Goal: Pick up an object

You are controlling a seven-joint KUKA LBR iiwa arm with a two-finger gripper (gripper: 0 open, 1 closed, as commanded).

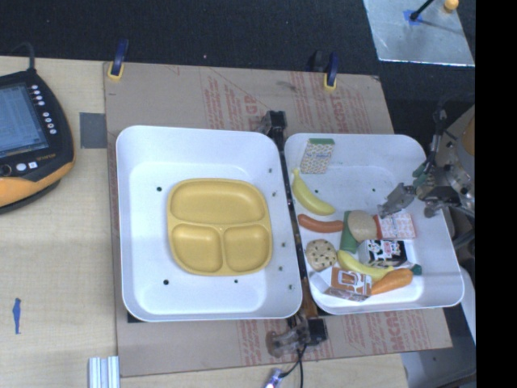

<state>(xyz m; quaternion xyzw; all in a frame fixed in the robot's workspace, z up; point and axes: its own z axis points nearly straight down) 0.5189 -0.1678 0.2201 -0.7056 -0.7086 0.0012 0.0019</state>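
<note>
My gripper (pixel 414 203) hangs over the right edge of the right bin (pixel 363 162), its fingers spread open with nothing between them. One grey fingertip (pixel 393 200) points down-left, just above a red-and-white packet (pixel 397 226). Beside that packet lies a green-and-beige block (pixel 359 226). Below them are a black-and-white carton (pixel 383 253), a small banana (pixel 359 263), a carrot (pixel 393 281) and an orange carton (pixel 348 282). Further left lie a larger banana (pixel 310 197), a sausage (pixel 319 223) and a cookie (pixel 321 255). A green-and-pink packet (pixel 317 156) sits at the bin's far left corner.
The left bin (pixel 145 289) holds a yellow divided plate (pixel 220 225). A teach pendant (pixel 24 140) rests on the bench at the far left. Blue clamps (pixel 119 59) (pixel 330 71) pin the cardboard under the bins. The right bin's upper middle floor is bare.
</note>
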